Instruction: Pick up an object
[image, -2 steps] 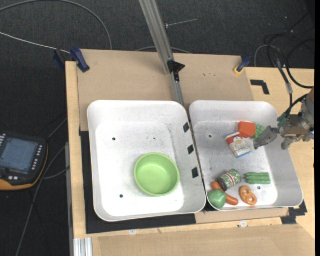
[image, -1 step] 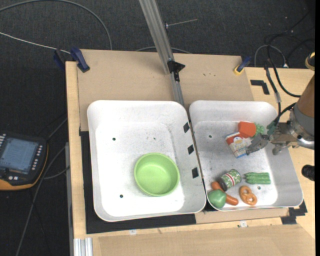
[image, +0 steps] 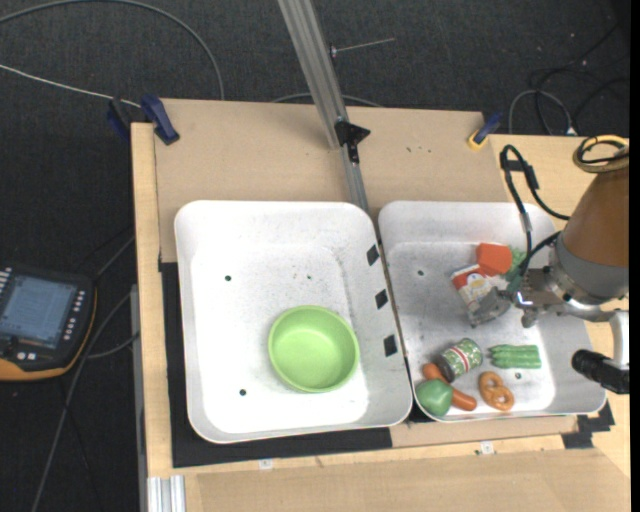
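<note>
right bin contents | orange block upper centre | green-labelled can on its side | green ridged piece | pretzel | green pepper at front rim

Both bins are seen as matt white plastic, finely speckled. The bowl looks like smooth green plastic with a soft sheen. The tabletop appears as plain matt board. A brushed metal rail is noted.

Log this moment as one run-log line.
arm: over right bin | gripper: low near orange-white item, grasp unconfirmed | left bin: green bowl | task: pick pending
</note>
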